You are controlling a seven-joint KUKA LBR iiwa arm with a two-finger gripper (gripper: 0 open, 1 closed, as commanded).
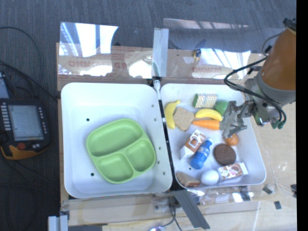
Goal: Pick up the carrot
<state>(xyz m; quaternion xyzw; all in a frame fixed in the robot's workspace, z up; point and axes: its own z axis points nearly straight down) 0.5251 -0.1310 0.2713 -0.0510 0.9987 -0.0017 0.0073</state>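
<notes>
Overhead view of two white bins. The gripper (233, 124) hangs over the right bin (256, 170), its fingers spread narrowly with nothing between them. The carrot (206, 124) lies just left of the fingertips, below a banana (209, 114). A small orange ball (232, 140) sits just beneath the gripper. A green divided plate (121, 150) lies far left in the other bin
</notes>
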